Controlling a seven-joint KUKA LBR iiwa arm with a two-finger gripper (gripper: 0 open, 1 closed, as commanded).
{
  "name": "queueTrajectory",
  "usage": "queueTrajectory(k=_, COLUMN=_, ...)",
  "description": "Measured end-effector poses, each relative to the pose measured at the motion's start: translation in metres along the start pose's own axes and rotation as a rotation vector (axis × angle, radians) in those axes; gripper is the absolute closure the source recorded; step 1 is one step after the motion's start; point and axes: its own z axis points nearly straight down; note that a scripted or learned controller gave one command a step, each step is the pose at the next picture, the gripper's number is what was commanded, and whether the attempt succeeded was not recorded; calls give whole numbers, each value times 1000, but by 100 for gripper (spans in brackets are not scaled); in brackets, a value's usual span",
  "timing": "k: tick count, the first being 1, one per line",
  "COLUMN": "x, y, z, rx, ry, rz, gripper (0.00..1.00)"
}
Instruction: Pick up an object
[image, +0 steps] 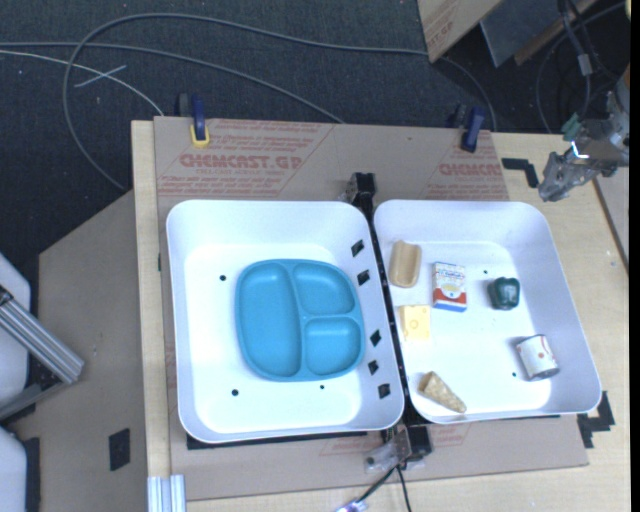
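Note:
The right bin (560, 250) holds several small objects. A tan bread roll (404, 264) lies at its left, with a small red, white and blue box (450, 285) beside it. A yellow square slice (416, 322) sits below the roll, and a tan wedge (441, 392) lies near the bin's front edge. A dark green round object (504, 292) and a small white can (537, 356) lie to the right. My gripper (556, 184) hangs at the upper right, beyond the right bin's far corner and apart from all objects.
The left bin (190, 300) holds a blue divided plate (298, 318). Black clips (362, 186) join the bins along the middle divider. Blue clamps (200, 130) pin the cardboard at the back. Cables lie on the dark floor beyond the bench.

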Motion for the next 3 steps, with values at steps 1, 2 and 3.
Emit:
queueTrajectory(k=1, x=48, y=-14, z=-2, rx=6, ry=3, rz=-3, gripper=100)
queueTrajectory(k=2, x=104, y=-18, z=-7, rx=5, ry=4, rz=-5, gripper=100)
queueTrajectory(k=3, x=154, y=-18, z=-7, rx=6, ry=4, rz=-5, gripper=100)
